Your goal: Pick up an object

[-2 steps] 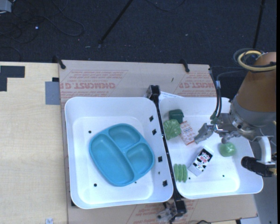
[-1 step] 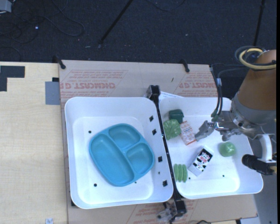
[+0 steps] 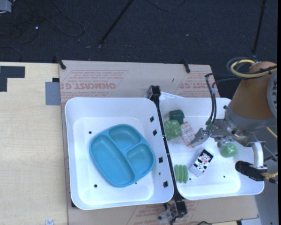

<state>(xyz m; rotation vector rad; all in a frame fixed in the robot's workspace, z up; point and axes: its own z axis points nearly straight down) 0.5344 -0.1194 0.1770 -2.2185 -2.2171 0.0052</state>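
- Two white bins sit side by side: the left bin (image 3: 79, 125) holds one blue divided plate (image 3: 122, 154); the right bin (image 3: 225, 191) holds the loose objects.
- The arm (image 3: 253, 97) reaches in from the right, its gripper (image 3: 207, 136) low over the middle of the right bin; I cannot tell whether it grips anything.
- Step, as I judge it: the approach, with nothing visibly lifted. The next move calls for settling squarely over one object.
- Nearest candidates, one each: a pink-and-white packet (image 3: 188, 132) just left of the gripper, and a black-and-white carton (image 3: 202, 162) just nearer.
- Green things, four: a leafy one (image 3: 172, 129), a dark block (image 3: 177, 115) farther back, a ribbed piece (image 3: 181, 173) near the divider, and a round one (image 3: 228, 149) at the right.
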